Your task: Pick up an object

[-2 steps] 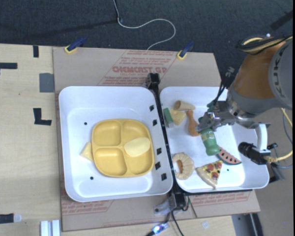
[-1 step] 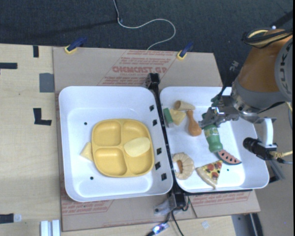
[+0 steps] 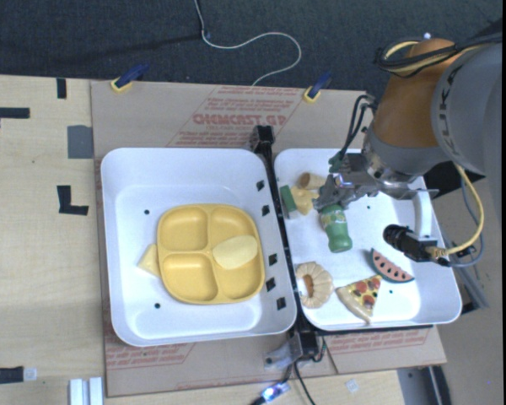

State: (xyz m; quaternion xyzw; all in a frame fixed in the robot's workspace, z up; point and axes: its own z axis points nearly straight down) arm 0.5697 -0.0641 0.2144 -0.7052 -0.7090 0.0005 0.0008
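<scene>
My gripper (image 3: pixel 336 199) hangs over the back half of the right bin (image 3: pixel 434 306), reaching down from the grey and orange arm. Directly below and in front of it lies a green bottle (image 3: pixel 338 231), its top end right at the gripper's tip. The view does not show whether they touch. To the left of the gripper sits a yellow and green piece (image 3: pixel 297 199), with a small brown piece (image 3: pixel 305 179) behind it. A watermelon slice (image 3: pixel 392 267), a pizza slice (image 3: pixel 360 295) and a round pastry (image 3: pixel 314 283) lie along the bin's front.
The left bin (image 3: pixel 122 226) holds a yellow divided plate (image 3: pixel 185 272) with a pale yellow slice (image 3: pixel 235 251) on it and a yellow wedge (image 3: pixel 148 260) poking out at its left. A black clip-lined divider (image 3: pixel 274 226) separates the bins. A cable loops off the arm's right side (image 3: pixel 472 226).
</scene>
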